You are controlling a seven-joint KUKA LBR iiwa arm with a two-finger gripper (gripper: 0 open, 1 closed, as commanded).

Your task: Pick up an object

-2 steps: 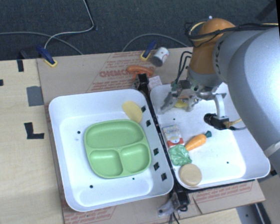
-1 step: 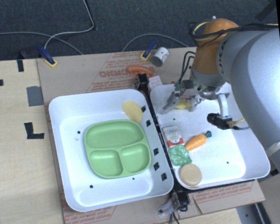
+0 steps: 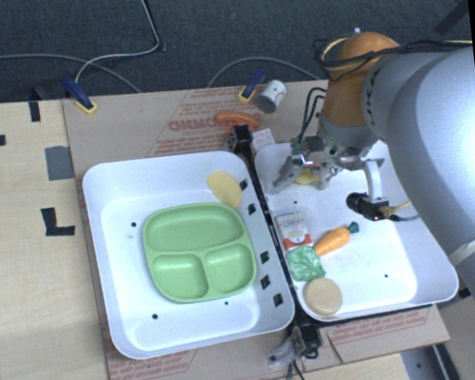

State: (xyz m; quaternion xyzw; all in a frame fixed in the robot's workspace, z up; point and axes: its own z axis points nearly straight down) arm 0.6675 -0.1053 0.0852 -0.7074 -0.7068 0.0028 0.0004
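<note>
We see the gripper [image 3: 303,169] low in the right bin [image 3: 418,279], over something yellow [image 3: 307,179] mostly hidden under it; we cannot tell its state. Below it lie a small packet [image 3: 293,230] with unreadable print, a toy carrot [image 3: 337,239], a green piece [image 3: 304,262] and a tan disc [image 3: 323,296]

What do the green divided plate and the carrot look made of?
Green divided plate: likely moulded plastic, matte, uniform pale green with soft rounded compartment edges. Carrot: probably a plastic or rubber toy, smooth, flat orange with a green tip; too small to be sure.
</note>
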